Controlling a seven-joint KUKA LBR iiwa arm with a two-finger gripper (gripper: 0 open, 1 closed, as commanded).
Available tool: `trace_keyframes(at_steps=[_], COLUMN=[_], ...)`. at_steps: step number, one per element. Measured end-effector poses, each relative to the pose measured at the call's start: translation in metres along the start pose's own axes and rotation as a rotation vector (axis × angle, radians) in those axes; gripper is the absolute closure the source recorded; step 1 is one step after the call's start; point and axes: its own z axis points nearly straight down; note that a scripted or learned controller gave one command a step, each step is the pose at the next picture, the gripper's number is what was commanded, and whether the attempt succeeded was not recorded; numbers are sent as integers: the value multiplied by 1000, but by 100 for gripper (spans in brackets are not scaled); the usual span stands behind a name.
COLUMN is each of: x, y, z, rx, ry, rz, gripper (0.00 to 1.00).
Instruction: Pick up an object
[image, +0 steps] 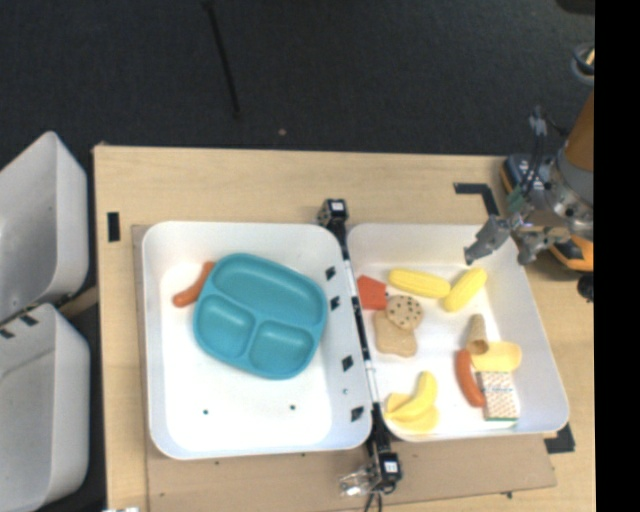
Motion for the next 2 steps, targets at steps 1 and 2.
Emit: trace_keyframes(at_steps=[1,2], x=[0,-9], y=[2,-4], z=[-5,53], rx=[-9,-4], ry=[-1,-2], rz=[-3,-1], gripper=[0,0])
